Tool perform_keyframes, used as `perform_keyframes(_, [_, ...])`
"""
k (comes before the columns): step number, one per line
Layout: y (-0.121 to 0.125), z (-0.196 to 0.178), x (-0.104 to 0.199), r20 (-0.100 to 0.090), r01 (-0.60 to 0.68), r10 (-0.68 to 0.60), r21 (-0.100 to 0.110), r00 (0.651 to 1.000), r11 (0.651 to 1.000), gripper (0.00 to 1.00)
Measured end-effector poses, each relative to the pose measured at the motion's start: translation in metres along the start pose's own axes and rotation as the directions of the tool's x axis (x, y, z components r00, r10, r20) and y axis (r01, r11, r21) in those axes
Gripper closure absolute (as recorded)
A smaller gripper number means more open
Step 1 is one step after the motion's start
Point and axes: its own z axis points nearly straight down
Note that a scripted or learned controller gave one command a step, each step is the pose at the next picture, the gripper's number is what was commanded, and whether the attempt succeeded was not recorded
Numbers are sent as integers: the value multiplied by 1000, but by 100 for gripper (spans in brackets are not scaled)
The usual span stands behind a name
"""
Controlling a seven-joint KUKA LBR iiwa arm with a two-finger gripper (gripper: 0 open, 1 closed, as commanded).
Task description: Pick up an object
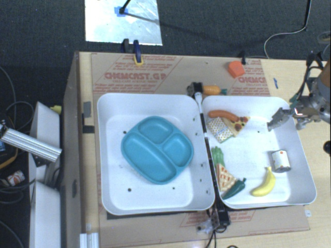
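Bench: two shallow white bins side by side on a tan board printed with red lettering; dark floor around it.
Left bin (111, 154): holds one blue divided plate (157, 149) with three compartments, lying flat near the bin's middle.
Right bin (305, 177): holds the loose items listed below.
Hot dog (224, 114): reddish-orange, lying across the far left part of the right bin.
Pizza slice (223, 128): pale toy wedge just in front of the hot dog, touching or nearly touching it.
Waffle wedge (224, 176): tan, gridded, against the bin's left wall toward the near side; a green leafy piece (216, 154) lies just beyond it.
Green pepper (234, 188): dark green, at the near end of the waffle wedge, touching it.
Banana (264, 183): yellow, near the front of the right bin, curved end up.
Can (281, 160): small silver cylinder on its side, just beyond the banana — apart from it.
Arm: enters from the right edge at the far right corner of the right bin.
Gripper (274, 120): over the far right part of the right bin, pointing left and down; nothing seen between its fingers, and whether they are spread or pressed together cannot be told at this size.
Outside the bins: an orange block (236, 68) on the board beyond the right bin; a small orange carrot-like toy (212, 90) at the far end of the divide between bins — near a black clamp.
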Motion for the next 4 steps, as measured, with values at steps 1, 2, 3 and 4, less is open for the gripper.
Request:
perform_keyframes(1, [60,92,38,-1,1,-1,2,1000,1000,0])
perform_keyframes(2, [84,157,77,1,1,-1,-6,1000,1000,0])
perform_keyframes(3, [108,160,86,4,3,-3,8,1000,1000,0])
perform_keyframes(4, [113,160,77,-5,4,-4,16,1000,1000,0])
